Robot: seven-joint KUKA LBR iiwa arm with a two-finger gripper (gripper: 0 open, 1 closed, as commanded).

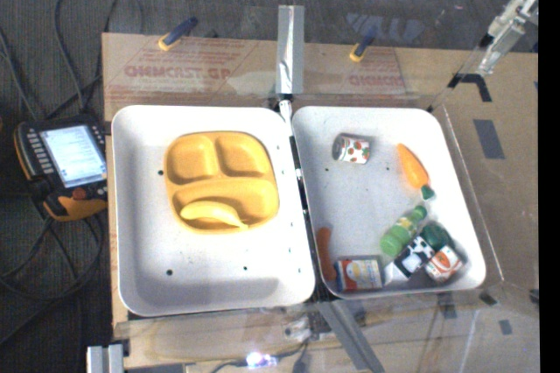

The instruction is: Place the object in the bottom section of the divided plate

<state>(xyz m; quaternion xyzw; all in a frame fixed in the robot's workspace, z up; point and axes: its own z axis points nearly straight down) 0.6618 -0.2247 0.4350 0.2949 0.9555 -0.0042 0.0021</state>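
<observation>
Two shallow white bins are sitting side by side on a brown bench, meeting at the centre of the frame below a grey upright post (290, 47). The left bin (149, 275) is holding a yellow divided plate (222, 179), which is lying in the bin's upper middle with two small sections toward the top of the frame and one long section toward the bottom. A yellow banana (213, 213) is lying on its side in that bottom section, touching the plate floor and running roughly left to right. The right bin (367, 205) is holding the other items: a small white can with red spots (352, 150) is resting near the upper middle; an orange carrot (413, 167) is lying at a slant near the upper right wall; a green bottle (403, 230) is lying tilted lower down, just beside a black-and-white checked packet (416, 249) and a red-and-white packet (444, 262) in the lower right corner; a red-and-white carton (359, 272) is lying along the bottom wall; and a slim red-orange item (325, 245) is resting against the left wall. The gripper (510, 25) is hanging at the upper right of the frame, well apart from both bins; it is too small and pale to tell how far it is open, and nothing is showing in its grasp. A handheld control pendant (63, 157) with a lit screen is lying at the left edge.
</observation>
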